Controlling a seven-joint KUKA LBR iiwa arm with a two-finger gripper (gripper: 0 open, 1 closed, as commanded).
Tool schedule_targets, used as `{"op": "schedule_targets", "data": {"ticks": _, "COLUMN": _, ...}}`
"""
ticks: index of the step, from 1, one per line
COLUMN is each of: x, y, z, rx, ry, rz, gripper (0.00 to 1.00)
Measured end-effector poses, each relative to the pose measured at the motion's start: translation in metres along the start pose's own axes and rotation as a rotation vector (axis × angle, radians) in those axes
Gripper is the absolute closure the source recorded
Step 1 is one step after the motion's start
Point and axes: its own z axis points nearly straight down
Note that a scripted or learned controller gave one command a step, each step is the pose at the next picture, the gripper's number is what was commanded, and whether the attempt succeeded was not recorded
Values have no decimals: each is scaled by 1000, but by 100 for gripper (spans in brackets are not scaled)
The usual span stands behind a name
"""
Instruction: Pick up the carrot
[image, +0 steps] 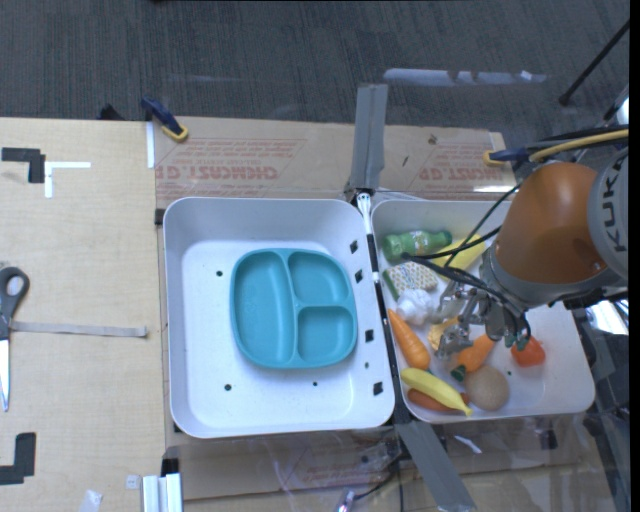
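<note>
Best to lower the gripper (462, 333), finger state impossible to tell, squarely over the carrot (408, 338) near the right bin's (575, 385) left wall, clear of the banana (434, 388).

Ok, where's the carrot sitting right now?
In the camera view the carrot lies in the right bin, against its left wall, just above the banana and left of the gripper.

Wooden bench (80, 400) with two white bins (185, 330), scissors (10, 300).
</note>
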Motion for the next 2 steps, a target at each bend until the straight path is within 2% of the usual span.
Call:
{"op": "schedule_targets", "data": {"ticks": 1, "x": -66, "y": 2, "z": -102, "rx": 4, "ry": 13, "rz": 534, "gripper": 100}}
{"op": "schedule_targets", "data": {"ticks": 2, "x": -66, "y": 2, "z": -102, "rx": 4, "ry": 13, "rz": 534, "gripper": 0}}
